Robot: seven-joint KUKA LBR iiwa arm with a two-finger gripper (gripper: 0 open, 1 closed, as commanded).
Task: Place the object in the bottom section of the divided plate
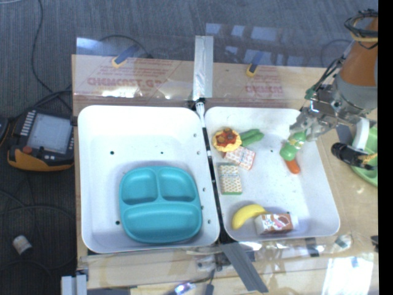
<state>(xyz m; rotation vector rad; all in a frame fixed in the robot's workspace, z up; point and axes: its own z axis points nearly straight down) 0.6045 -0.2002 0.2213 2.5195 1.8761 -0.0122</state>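
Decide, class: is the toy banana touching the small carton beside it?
Cannot tell. In the camera view the toy banana and the small carton sit edge to edge, with neither gap nor contact plainly visible.

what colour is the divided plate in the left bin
Teal blue all over, plain with no pattern. The divided plate shows clearly in the camera view.

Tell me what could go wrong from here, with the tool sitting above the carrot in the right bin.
1. The tool sits near the right bin's far right wall, so a descent onto the carrot may clip that wall.
2. The carrot lies tilted; it might slip from the grip.
3. The plate is in the left bin, so the carry must clear the ridge between the bins.
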